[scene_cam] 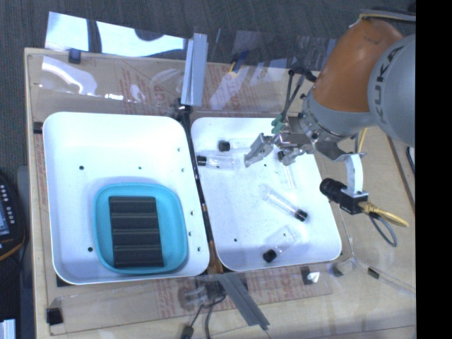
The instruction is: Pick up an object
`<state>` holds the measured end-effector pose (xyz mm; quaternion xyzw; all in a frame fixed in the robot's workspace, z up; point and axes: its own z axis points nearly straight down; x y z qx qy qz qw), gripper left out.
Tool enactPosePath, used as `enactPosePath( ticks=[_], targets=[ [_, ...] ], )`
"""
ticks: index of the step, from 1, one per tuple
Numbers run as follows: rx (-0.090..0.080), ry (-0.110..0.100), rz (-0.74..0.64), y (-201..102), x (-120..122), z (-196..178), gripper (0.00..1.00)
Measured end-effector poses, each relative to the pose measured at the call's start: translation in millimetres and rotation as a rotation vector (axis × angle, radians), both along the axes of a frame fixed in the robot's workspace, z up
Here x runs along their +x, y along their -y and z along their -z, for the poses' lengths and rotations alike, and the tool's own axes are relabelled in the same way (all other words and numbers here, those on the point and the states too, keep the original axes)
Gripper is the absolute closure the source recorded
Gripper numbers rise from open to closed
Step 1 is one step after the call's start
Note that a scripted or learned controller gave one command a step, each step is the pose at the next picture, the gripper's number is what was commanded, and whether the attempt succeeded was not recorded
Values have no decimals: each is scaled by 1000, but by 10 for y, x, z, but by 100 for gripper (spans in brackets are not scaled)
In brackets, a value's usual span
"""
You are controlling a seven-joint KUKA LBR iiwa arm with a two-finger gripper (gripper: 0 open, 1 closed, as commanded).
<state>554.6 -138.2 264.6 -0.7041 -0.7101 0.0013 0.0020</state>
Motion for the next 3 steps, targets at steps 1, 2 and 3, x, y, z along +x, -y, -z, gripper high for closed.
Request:
enactPosePath(
  ticks=[1,2,3],
  targets=[
    [-7,4,232,-431,-316,1379,0],
    [0,4,89,-607,-216,727,0],
    [-1,5,-147,-1501,49,264,0]
  ],
)
